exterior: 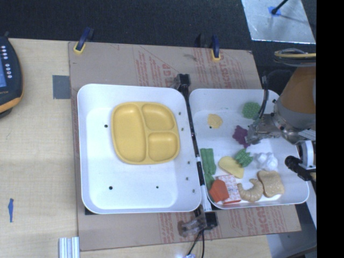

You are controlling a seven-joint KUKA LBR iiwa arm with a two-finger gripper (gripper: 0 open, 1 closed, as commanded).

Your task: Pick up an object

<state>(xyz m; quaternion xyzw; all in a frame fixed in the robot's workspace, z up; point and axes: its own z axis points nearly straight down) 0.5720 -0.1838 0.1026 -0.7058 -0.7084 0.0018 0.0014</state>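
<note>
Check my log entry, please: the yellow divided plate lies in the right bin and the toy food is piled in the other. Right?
Not quite. The camera view shows the plate in the left bin; the toy food is piled in the right bin.

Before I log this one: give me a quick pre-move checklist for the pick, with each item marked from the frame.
1. Gripper over the right white bin: ok.
2. Target near the gripper: the small purple toy piece lies just to its left: ok.
3. Something between the fingers: cannot tell.
4. Neighbours clear of the purple piece: the green bumpy toy and the round pale yellow piece lie apart from it: ok.
5. Left white bin ready: the yellow divided plastic tray lies flat in it: ok.
6. Near end of the right bin crowded, tan pieces touching: not ok.
</note>
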